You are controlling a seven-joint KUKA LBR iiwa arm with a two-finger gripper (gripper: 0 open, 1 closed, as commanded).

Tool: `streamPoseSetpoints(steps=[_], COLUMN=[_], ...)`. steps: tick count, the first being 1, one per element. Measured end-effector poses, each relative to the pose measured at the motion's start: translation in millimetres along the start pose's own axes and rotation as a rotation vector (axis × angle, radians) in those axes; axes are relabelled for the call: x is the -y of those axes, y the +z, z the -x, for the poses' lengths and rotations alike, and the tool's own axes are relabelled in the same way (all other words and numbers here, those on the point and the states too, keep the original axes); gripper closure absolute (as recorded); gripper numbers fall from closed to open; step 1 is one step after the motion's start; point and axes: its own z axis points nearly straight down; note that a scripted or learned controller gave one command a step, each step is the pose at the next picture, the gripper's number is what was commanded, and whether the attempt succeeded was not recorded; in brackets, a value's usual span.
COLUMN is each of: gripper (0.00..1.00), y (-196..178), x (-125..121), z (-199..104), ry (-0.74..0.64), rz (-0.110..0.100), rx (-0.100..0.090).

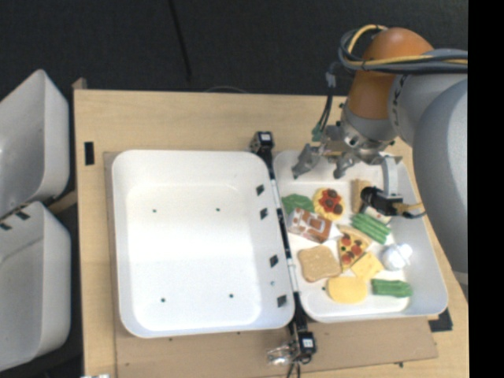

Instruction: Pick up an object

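Tool [325, 164]: hangs over the far end of the right bin [431, 286], its two grey fingers [305, 162] spread apart with nothing between them.
Arm [383, 68]: grey with an orange band, coming in from the right above the tool.
Pizza round [328, 202]: yellow with red and dark spots, lying flat just below the tool in the view, clear of the fingers.
Green leaf [297, 203]: flat, just left of the pizza round, below the tool's left finger.
Waffle [309, 225]: red-brown with a white edge, further toward the viewer from the tool.
Toast [319, 263]: tan slice, well nearer the viewer than the tool, touching the pizza slice [352, 246].
Green pod [370, 227]: ridged, lying at a slant to the right of the pizza round.
Yellow disc [347, 290]: at the near end of the bin, far from the tool, beside a green piece [391, 287].
Left bin [193, 239]: white, to the left of the tool, on the counter [94, 235].
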Motion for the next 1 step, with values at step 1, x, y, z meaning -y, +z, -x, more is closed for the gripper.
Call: streamPoseSetpoints(steps=[1], gripper=[0.0], y=[-52.0], x=[11.3], z=[-29.0], ry=[-0.004], rz=[0.001], rx=[-0.003])
